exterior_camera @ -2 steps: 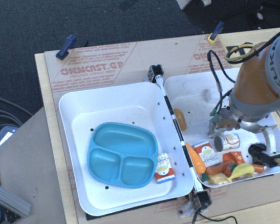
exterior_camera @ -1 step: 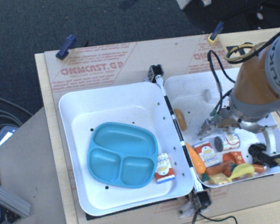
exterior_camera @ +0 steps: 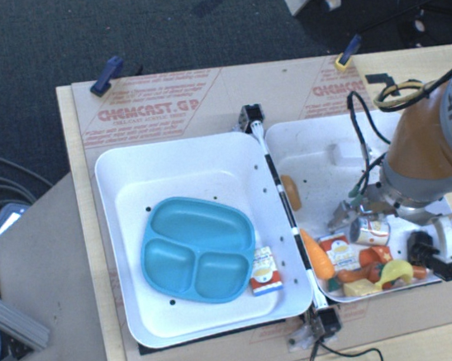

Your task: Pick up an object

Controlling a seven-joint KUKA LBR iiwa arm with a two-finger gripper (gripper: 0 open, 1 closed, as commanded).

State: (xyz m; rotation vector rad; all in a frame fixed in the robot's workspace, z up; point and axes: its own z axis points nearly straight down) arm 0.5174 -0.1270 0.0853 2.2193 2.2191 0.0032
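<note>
**Tool low in the right bin, grasp not yet shown**

Tool [exterior_camera: 362, 213] first: we see it down inside the right bin [exterior_camera: 320, 139], its metal tip close over the heap of small things there. Whether it is apart, together or clamped on something we cannot tell, as the wrist covers much of it. We judge this to be the reach-and-grasp step, with nothing visibly lifted.

Going left to right, the left bin [exterior_camera: 125, 231] holds a blue tray [exterior_camera: 195, 248] with three empty compartments, lying flat near the middle. Touching the tray's right lower edge is a small carton [exterior_camera: 264, 270], tight against the bin's right wall.

Across the divider, the right bin has an orange-brown piece [exterior_camera: 291, 192] by its left wall, apart from the rest. Lower down lies a carrot [exterior_camera: 318, 259], and beside it a red packet [exterior_camera: 342, 252]. A white can [exterior_camera: 372, 232] sits just under the tool and looks like the likeliest target, though that is our guess. Red pieces [exterior_camera: 374, 257], a yellow piece [exterior_camera: 396, 272] and a pale block [exterior_camera: 357, 288] crowd the front corner.

Next we would need a firm closure on one item and a straight lift, since the neighbours touch and could be dragged along.
</note>
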